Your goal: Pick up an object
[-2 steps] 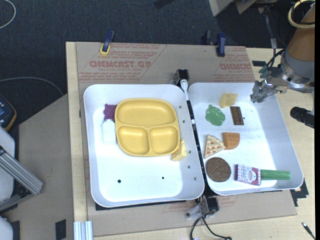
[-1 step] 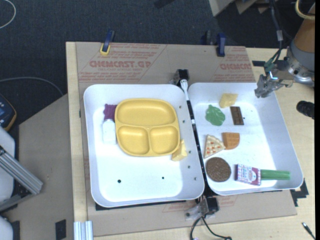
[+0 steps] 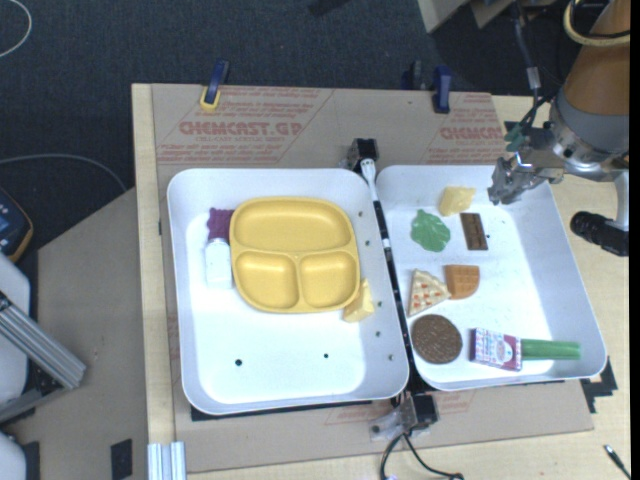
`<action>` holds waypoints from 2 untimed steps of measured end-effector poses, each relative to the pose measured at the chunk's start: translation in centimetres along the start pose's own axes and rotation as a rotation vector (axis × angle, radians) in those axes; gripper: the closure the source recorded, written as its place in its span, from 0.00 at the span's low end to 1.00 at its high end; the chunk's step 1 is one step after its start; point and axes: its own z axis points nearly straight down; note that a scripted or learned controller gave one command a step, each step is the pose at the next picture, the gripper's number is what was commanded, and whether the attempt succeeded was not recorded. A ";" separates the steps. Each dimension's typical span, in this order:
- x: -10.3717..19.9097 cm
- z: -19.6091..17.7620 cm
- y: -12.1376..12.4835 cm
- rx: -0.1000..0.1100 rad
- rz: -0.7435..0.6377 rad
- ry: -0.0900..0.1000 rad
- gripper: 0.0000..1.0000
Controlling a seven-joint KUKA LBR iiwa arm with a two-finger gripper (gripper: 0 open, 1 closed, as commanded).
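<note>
Green-handled packet (image 3: 520,349) lies nearest; gripper (image 3: 508,180) hovers beside yellow wedge (image 3: 456,200).

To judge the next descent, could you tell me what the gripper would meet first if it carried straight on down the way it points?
Probably bare floor of the right bin. The gripper hangs near its far right part, with the pale yellow piece and brown bar just leftward, though depth is unclear.

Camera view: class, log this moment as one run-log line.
task: pick up an object | tool: above right bin far edge, holding nothing seen | nearest: yellow piece, brown bar | left bin: yellow tray
</note>
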 end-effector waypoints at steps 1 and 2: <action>5.1 -0.8 -2.0 0.001 -0.001 0.002 1.00; 10.1 -0.5 -5.1 0.003 -0.001 0.001 1.00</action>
